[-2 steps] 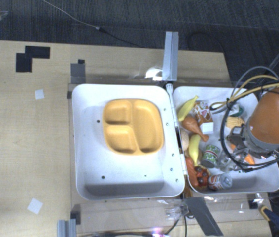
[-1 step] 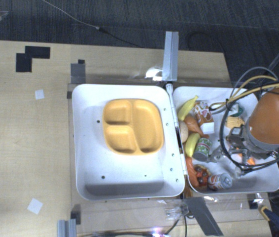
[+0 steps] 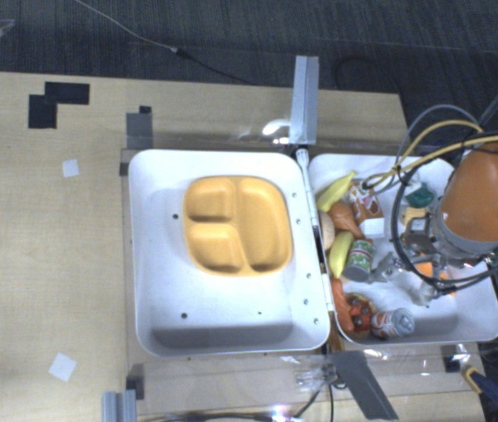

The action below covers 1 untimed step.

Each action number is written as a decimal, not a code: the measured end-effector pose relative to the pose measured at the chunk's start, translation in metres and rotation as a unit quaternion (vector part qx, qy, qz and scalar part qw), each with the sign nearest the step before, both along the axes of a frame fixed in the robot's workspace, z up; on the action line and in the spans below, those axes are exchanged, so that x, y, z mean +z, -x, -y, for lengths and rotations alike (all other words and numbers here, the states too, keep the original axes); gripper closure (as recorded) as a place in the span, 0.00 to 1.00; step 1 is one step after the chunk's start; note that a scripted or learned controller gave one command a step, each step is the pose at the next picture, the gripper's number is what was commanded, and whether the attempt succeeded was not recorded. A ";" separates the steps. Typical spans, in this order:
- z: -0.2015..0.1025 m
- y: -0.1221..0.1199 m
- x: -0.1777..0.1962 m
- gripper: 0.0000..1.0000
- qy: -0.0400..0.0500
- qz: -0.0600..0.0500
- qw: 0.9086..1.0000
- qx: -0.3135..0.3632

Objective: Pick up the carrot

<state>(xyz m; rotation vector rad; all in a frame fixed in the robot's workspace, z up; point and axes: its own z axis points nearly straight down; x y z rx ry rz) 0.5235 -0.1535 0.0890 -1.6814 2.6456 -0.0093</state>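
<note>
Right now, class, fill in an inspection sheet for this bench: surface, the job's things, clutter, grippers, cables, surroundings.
Surface: wooden bench bearing two white bins; the left bin holds a yellow divided plate.
Job's things: an orange piece that may be the carrot lies in the right bin, under the arm; partly hidden.
Clutter: two bananas, a small can, a bottle and other food items crowd the right bin's left side.
Grippers: gripper low over the right bin; jaws hidden, state cannot be told.
Cables: yellow and black cables loop above the wrist.
Surroundings: black markers on the bench; dark floor beyond.
</note>
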 end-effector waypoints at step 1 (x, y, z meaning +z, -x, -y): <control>0.017 0.009 0.000 0.00 0.000 0.003 0.999 0.044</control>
